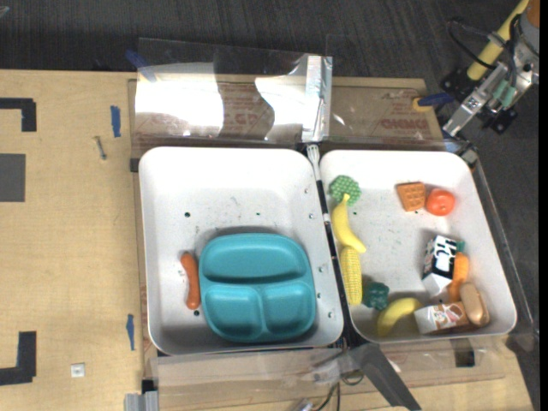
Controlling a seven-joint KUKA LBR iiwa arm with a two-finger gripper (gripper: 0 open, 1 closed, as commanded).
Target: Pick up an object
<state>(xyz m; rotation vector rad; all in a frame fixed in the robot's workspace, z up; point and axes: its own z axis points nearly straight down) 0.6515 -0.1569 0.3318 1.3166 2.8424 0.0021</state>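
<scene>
Gripper (458, 116): top right of the camera view, above and outside the far right corner of the right bin (394, 163). Too small and blurred to tell its state; nothing seen in it.

Arm: reaches in from the right, high, well clear of both bins.

Right bin contents: cracker (411, 196) and tomato (440, 202) side by side near the far wall; broccoli (344, 187) at the far left; banana (347, 228) and corn cob (351, 274) end to end along the left wall; a second banana (396, 313) at the near wall; black-and-white carton (440, 258), carrot (460, 271), bread roll (473, 305) and small box (437, 318) crowded in the near right corner.

Left bin (223, 165): teal divided tray (255, 286), with a sausage (193, 279) just beside its left edge.

Nearest candidates: tomato and cracker. Both lie down-frame and slightly left of the gripper, with bare floor around most of them.

Long axis: tomato is round, so jaw angle matters little. Cracker is flat and squarish, likely harder to pinch. Banana and corn cob run far-to-near, so jaws would close across them, left to right.

Judgement: pick not yet begun; gripper must come in over the far right corner and drop.

Risk: near right cluster is tightly packed.
</scene>
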